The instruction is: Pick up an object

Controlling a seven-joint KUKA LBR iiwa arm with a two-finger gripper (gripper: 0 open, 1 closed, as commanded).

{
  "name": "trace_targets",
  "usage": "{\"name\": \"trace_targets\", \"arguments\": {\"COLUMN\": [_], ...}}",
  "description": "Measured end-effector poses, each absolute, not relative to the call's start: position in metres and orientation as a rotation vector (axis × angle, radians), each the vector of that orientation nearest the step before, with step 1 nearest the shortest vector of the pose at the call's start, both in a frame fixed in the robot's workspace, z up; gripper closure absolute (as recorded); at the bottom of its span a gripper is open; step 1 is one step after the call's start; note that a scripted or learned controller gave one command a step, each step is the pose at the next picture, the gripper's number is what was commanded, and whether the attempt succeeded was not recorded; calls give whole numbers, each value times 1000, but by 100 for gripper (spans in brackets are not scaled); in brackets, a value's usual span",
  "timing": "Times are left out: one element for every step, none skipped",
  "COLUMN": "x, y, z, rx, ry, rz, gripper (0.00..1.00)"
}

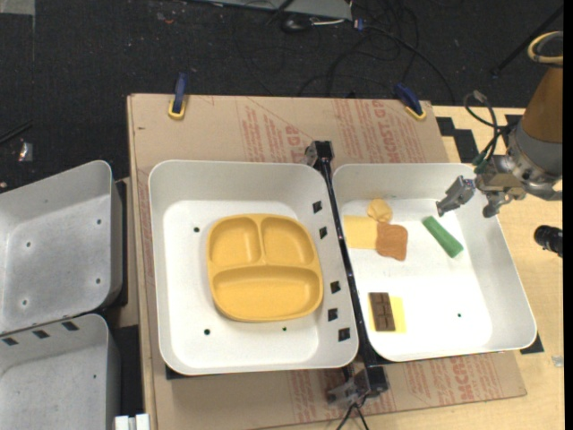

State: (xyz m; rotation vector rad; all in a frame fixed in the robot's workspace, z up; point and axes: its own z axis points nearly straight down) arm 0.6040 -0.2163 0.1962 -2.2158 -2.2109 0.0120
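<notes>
I am looking down at two white bins side by side on my bench. The left bin (170, 240) has a yellow plate (265, 267) with three parts sitting in the middle of it. I think it is there as a place to put things down later.

The right bin (501, 312) has the small things I can pick. There is a green block (442, 237) lying tilted near the top right. There is a pale yellow slice (358, 232), a little yellow lump (380, 209) and an orange-brown piece (391, 240) — these three are bunched up and touching near the wall between the bins. Lower down there is a dark brown bar (381, 311) lying on a small yellow card (396, 314).

My arm comes in from the right, and the gripper (474, 199) hangs over the top right part of the right bin, just above and beside the green block. I think it is there because the green block lies by itself, apart from the bunch, so it is the easy one to grab.

The two fingers are spread wide apart — nothing is between them and they touch nothing. So nothing is picked up yet. I guess the next move is to go down over the green block and close.
</notes>
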Motion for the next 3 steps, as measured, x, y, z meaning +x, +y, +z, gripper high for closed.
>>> {"name": "trace_targets", "arguments": {"x": [607,604,597], "y": [-216,-218,-216], "z": [205,161,100], "rx": [-2220,-2221,-2219], "ry": [-2223,-2219,-2217], "rz": [0,3,4], "gripper": [0,0,0]}}
